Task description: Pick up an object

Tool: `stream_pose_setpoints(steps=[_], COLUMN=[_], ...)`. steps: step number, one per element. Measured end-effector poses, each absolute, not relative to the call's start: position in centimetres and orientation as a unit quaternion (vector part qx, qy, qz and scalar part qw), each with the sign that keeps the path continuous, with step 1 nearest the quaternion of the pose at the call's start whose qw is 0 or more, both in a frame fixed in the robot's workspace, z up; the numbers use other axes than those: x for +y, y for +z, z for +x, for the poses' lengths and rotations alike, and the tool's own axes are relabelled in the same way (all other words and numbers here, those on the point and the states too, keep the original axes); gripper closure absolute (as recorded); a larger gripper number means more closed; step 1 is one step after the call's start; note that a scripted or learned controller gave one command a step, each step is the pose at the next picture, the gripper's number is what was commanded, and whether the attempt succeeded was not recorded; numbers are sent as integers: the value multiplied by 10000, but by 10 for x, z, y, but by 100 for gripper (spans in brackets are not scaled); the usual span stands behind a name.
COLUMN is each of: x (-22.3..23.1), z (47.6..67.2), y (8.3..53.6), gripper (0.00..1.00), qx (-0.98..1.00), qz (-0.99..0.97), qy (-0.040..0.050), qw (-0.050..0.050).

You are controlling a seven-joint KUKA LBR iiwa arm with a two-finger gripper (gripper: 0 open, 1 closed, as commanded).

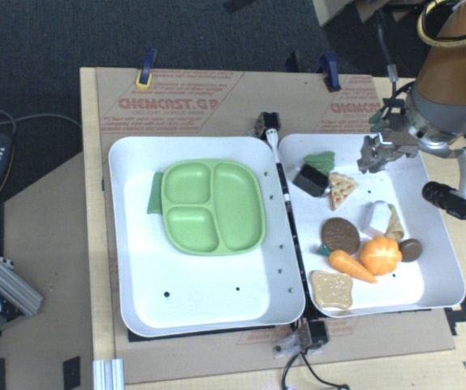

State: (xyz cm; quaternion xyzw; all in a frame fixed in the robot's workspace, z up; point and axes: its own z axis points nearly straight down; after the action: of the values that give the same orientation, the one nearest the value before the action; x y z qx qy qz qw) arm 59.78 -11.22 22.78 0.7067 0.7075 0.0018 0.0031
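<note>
My gripper (pixel 371 161) hangs over the far part of the right bin (pixel 440 254), just right of a pizza slice (pixel 342 190). Beside that slice lie a black block (pixel 309 179) and a green piece (pixel 322 161). Nearer the front are a brown cookie (pixel 340 235), a carrot (pixel 351 266), an orange (pixel 381 255), a bread slice (pixel 331 289), a white object (pixel 377 215) and a small brown item (pixel 410 250). I see nothing held by the gripper.
The left bin (pixel 135 283) holds a green divided plate (pixel 213 206) with a green piece (pixel 153 193) tucked under its left edge. A raised rim (pixel 286 210) runs between the two bins. Blue clamps (pixel 329 71) sit at the board's far edge.
</note>
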Motion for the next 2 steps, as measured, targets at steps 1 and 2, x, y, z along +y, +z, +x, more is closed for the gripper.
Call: stream_pose_setpoints(steps=[1,2], x=[-72,-35], z=[631,641], y=[236,226], gripper=[100,100], qx=[7091,7088], qz=[7051,7054], qy=[22,11], qw=[20,10])
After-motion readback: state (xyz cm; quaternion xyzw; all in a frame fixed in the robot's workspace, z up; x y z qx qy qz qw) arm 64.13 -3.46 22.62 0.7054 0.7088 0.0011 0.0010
